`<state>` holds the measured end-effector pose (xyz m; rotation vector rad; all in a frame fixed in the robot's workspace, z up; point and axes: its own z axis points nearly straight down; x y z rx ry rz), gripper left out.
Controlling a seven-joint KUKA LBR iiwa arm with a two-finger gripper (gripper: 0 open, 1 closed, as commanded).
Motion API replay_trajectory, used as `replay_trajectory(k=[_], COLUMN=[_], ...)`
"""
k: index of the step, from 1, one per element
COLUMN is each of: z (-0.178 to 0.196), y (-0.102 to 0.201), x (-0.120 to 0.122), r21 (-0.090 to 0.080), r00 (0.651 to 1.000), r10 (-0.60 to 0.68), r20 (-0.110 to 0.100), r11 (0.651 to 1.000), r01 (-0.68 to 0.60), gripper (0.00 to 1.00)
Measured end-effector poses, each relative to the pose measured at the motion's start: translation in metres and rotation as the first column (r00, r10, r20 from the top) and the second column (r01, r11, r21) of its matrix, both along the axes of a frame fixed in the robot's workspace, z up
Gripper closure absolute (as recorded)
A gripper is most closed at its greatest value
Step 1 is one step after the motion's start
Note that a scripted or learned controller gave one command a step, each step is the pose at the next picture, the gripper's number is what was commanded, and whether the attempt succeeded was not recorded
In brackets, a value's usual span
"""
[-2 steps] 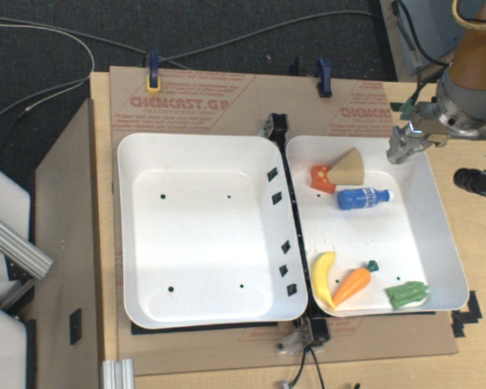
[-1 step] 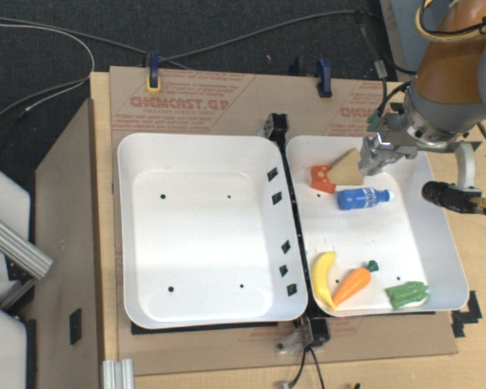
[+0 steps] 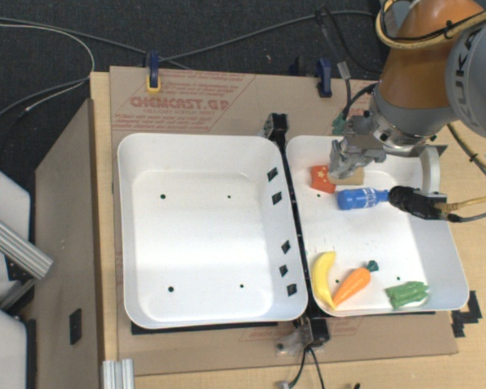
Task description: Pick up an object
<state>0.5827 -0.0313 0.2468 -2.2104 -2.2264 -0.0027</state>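
Hovering: gripper [image 3: 346,165] low in right bin [image 3: 437,254], beside red block [image 3: 323,178]
Jaws: cannot tell, view poor
Risk: may nudge blue bottle [image 3: 360,198], miss block

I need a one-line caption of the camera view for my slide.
KUKA arm's gripper lowered beside an orange block and blue bottle in the right bin; banana, carrot, green toy near its front.

Right bin [image 3: 437,254]: small red block [image 3: 323,178] beside a blue plastic bottle [image 3: 361,198] lying flat; yellow banana [image 3: 323,276], orange carrot [image 3: 352,284], green leafy toy [image 3: 407,294] along the front.
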Motion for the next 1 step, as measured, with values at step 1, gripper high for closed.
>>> replay_trajectory(k=[1], z=[0.0051], y=[0.0510], x=[-0.0134], r21=[-0.001], r00=[1.000], r10=[-0.001], r20=[-0.001], r11=[1.000], r01=[0.001], gripper=[1.00])
